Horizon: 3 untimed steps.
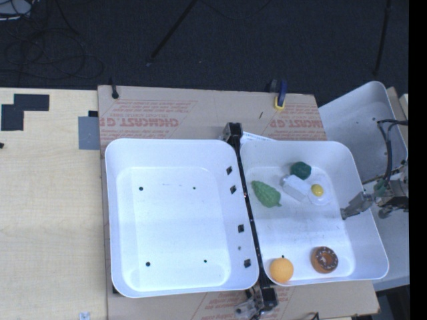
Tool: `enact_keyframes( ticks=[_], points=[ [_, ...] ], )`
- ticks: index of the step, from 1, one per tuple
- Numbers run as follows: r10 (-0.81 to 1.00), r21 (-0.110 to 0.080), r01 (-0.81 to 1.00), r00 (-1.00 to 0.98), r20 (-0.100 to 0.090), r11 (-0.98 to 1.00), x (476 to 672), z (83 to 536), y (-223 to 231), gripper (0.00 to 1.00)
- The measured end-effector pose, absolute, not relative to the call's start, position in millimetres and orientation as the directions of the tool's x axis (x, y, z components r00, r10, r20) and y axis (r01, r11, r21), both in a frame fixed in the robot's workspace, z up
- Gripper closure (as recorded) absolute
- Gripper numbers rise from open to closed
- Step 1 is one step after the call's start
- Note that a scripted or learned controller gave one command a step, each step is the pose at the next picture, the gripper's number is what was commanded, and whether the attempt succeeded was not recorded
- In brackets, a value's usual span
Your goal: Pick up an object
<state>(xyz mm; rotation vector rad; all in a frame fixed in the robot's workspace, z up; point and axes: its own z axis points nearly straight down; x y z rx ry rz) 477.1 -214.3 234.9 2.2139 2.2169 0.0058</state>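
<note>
The gripper [353, 209], its opening impossible to tell, is hovering at the right bin's [363, 179] rim, the yellow-capped clear object [303, 189] lying to its left.

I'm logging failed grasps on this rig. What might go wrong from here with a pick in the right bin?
The dark green object, clear piece and yellow piece sit clustered, so the fingers may nudge neighbours. The orange ball lies against the bin's near wall and could roll away. The gripper sits at the right rim.
</note>
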Motion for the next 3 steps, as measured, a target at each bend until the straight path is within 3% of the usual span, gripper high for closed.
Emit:
enact_keyframes(
  ticks=[1, 2, 3],
  points=[
    [1.000, -0.006, 1.000, 0.000, 0.003, 0.000, 483.8, 167.1, -212.4, 0.00],
    [1.000, -0.002, 1.000, 0.001, 0.000, -0.001, 477.4, 84.1, -193.6, 0.00],
    [1.000, -0.001, 1.000, 0.002, -0.001, -0.002, 475.5, 105.6, -214.1, 0.00]
  ],
)
